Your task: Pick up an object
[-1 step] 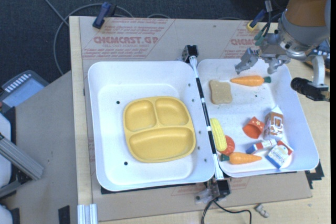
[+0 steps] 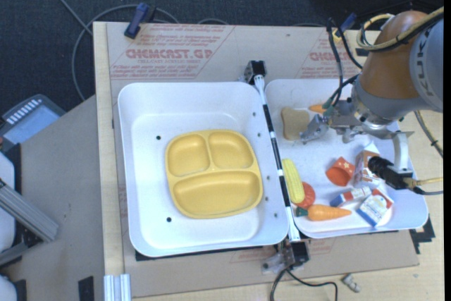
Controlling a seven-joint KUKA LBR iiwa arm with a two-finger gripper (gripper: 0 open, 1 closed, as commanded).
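Note:
My gripper (image 2: pixel 314 127) hangs low over the back half of the right bin (image 2: pixel 416 218), reaching in from the right. Its tip is at the right edge of a tan bread slice (image 2: pixel 293 122) lying flat on the bin floor. A small orange piece (image 2: pixel 318 108) shows just behind the gripper. Nearer the front lie a yellow corn cob (image 2: pixel 292 180), a red tomato (image 2: pixel 304 197), a carrot (image 2: pixel 328 213), an orange cup (image 2: pixel 340 171) and some small packets (image 2: pixel 371 206). I see nothing held in the gripper.
The left bin (image 2: pixel 134 151) holds a yellow divided plate (image 2: pixel 211 173). A black rail with clamps (image 2: pixel 268 123) joins the two bins. The arm's orange band (image 2: pixel 394 60) and cables (image 2: pixel 394 176) hang over the right bin's far right side.

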